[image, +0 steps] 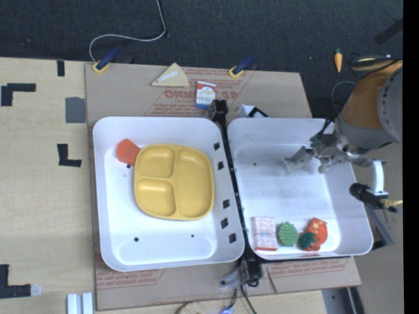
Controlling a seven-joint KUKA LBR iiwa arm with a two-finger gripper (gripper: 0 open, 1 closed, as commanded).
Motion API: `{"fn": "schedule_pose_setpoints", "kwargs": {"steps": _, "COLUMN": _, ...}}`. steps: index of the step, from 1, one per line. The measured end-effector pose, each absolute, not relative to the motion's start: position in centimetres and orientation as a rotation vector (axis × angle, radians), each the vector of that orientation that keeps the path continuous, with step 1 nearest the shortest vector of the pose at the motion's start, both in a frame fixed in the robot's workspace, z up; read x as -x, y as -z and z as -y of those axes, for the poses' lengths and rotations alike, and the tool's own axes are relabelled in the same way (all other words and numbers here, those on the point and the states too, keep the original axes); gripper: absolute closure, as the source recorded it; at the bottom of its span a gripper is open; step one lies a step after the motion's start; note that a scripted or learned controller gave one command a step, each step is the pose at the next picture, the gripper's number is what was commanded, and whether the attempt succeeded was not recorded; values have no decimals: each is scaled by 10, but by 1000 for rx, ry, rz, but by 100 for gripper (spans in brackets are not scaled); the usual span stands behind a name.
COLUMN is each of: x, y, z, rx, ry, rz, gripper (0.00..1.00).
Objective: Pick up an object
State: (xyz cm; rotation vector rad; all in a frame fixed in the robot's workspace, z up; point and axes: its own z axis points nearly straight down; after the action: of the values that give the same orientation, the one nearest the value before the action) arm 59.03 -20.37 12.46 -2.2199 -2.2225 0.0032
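- Hovering over the upper part of the right bin (340, 195), the claw (308, 157) is spreading its two grey fingers apart, with nothing between them.
- The grey arm (370, 120), with its orange band, is reaching in from the right.
- Four small things are lying along that bin's near wall: a flat white-and-red packet (264, 232), a bumpy green piece (286, 233), a darker green piece (306, 241) touching an orange-red one (317, 229). All are sitting well apart from the claw.
- The left bin (111, 195) is holding one glossy yellow tray (174, 181) with three compartments and one orange piece (127, 151) at its upper-left edge.
- Both shallow white bins are resting on brown cardboard (275, 87) over a pale wood bench (39, 195).
- One tan wedge (171, 76) and one small red-and-white box (205, 95) are sitting on the cardboard behind the bins.
- Dark carpet (262, 18) is showing beyond, with one white cable (159, 18).
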Motion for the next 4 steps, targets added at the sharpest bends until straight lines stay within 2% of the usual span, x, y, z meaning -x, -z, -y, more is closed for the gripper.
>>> {"fn": "schedule_pose_setpoints", "kwargs": {"steps": 1, "x": -517, "y": -87, "z": 213, "rx": 2223, "ry": 0, "rz": 2223, "gripper": 0}}
{"fn": "schedule_pose_setpoints", "kwargs": {"steps": 2, "x": -530, "y": -87, "z": 142, "rx": 2223, "ry": 6, "rz": 2228, "gripper": 0}}
{"fn": "schedule_pose_setpoints", "kwargs": {"steps": 3, "x": -531, "y": -102, "z": 224, "rx": 2222, "ry": -3, "rz": 2221, "gripper": 0}}
{"fn": "schedule_pose_setpoints", "kwargs": {"steps": 4, "x": -485, "y": -87, "z": 208, "rx": 2225, "ry": 3, "rz": 2226, "gripper": 0}}
